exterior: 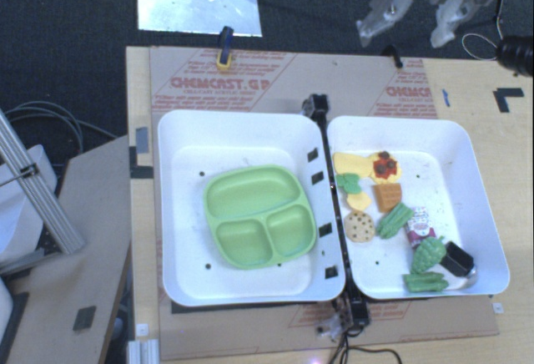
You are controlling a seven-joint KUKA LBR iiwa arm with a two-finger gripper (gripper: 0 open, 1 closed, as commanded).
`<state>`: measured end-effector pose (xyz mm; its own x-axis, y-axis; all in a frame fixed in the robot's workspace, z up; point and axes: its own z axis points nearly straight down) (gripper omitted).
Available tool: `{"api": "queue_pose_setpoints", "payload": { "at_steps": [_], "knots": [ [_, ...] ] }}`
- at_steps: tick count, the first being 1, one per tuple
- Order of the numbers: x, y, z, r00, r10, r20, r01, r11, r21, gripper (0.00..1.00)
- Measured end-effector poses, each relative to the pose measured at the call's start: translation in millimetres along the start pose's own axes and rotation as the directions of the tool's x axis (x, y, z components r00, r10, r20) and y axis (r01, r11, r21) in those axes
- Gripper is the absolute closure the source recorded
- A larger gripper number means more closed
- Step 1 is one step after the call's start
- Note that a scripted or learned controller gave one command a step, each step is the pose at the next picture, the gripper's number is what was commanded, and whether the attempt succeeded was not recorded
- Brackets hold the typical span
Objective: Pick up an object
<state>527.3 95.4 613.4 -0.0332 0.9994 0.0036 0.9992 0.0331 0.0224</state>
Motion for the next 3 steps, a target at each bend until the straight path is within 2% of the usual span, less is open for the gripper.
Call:
{"api": "queue_pose_setpoints", "payload": {
  "at_steps": [1, 2, 3],
  "knots": [
    [-0.2, 0.5, -11.6, 1.0, -0.002, 0.0, 0.002, 1.0, -0.004, 1.0],
    [-0.1, 0.5, -11.2, 1.0, -0.003, 0.0, 0.003, 1.0, -0.003, 0.0],
    [-0.4, 0.9, -22.8, 1.0, -0.004, 0.0, 0.004, 1.0, -0.007, 1.0]
  ]
}}
